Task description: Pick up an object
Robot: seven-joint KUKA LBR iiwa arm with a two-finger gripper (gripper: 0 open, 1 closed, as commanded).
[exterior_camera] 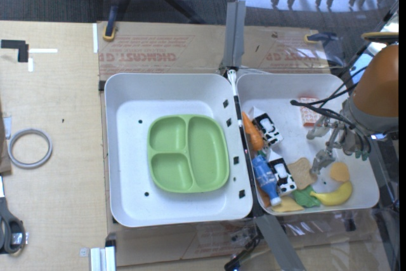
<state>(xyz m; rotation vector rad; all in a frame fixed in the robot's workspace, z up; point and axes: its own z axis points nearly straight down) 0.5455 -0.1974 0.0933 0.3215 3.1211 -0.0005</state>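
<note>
Red print on the cardboard sheet (pixel 158 47) beyond the bins appears mirrored and cannot be read with confidence.

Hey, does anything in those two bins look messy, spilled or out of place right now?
Nothing looks spilled or broken. The right bin is cluttered: blue bottle, carrot and banana lie jumbled along its left wall and near edge. The green tray sits flat in the left bin.
</note>
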